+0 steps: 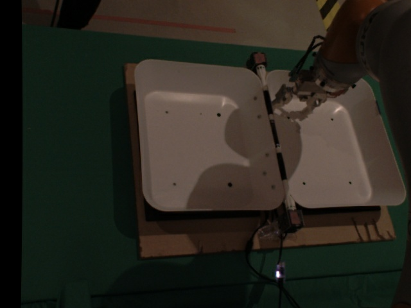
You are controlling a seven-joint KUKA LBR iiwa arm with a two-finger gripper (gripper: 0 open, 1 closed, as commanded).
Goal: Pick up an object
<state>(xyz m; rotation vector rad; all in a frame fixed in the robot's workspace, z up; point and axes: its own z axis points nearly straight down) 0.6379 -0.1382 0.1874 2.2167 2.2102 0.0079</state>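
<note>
- Camera view: the grey arm (pixel 379 37), orange-banded above the wrist, reaches in from the right and hangs its gripper (pixel 297 104) over the upper-left corner of the right bin (pixel 359 191).
- The pale fingers (pixel 282 95) look splayed around a gap; nothing visible sits between them.
- No loose object to pick can be made out on either white floor in this dim light, so its look and place cannot be told.
- The left bin (pixel 160 82) carries the arm's rounded shadow.
- A black-and-white divider rail (pixel 277 153) runs between the bins, all on a brown board (pixel 192 246) over green matting (pixel 77 172).
</note>
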